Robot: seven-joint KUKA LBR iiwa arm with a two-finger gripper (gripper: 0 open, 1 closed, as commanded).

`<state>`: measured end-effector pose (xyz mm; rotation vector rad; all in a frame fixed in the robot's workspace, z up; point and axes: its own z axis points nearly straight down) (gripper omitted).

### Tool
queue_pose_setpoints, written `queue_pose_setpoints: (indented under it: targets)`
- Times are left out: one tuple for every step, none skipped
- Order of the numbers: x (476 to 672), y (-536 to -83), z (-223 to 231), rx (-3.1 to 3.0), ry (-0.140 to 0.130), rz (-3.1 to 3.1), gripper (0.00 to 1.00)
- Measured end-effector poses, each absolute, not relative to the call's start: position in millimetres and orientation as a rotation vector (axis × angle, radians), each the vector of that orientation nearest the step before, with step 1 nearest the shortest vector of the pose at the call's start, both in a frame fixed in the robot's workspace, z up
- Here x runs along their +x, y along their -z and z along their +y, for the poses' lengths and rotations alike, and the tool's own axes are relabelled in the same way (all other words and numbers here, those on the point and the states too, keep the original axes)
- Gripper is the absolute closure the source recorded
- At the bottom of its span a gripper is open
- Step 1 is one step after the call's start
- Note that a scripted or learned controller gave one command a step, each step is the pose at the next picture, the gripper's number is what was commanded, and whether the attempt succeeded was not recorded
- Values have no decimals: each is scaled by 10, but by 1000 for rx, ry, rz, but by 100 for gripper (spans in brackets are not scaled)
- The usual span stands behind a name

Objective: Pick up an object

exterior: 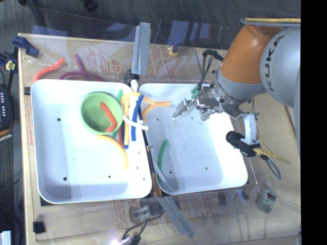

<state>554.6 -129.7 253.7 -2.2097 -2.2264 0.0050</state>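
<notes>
My gripper [191, 109] hangs over the upper middle of the right bin [225, 172], fingers spread apart with nothing between them. A green curved stick [162, 153] lies on the right bin's floor, below and left of the gripper. An orange stick [157, 104] rests at the right bin's top left corner. In the left bin [66, 167] a green bowl [101, 112] holds a red stick [108, 113]. Yellow, blue and white sticks [132, 117] crowd the left bin's right edge, and a yellow curved stick [118, 146] lies below the bowl.
A grey divider bar [141, 47] stands above the gap between the bins. Red and purple tubes [66, 71] lie on the bench behind the left bin. A black fitting with cables [243, 142] hangs by the right bin's right edge.
</notes>
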Motion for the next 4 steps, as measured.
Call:
queue_pose_setpoints:
  targets:
    - [5770,-1189,-1079,-2164,-7,-2272,0]
    - [5216,-972,-1195,-2215,15,-2248,0]
    - [5208,-1062,-1196,-2206,9,-2251,100]
    - [5725,-1919,-632,-2304,-1,-2131,100]
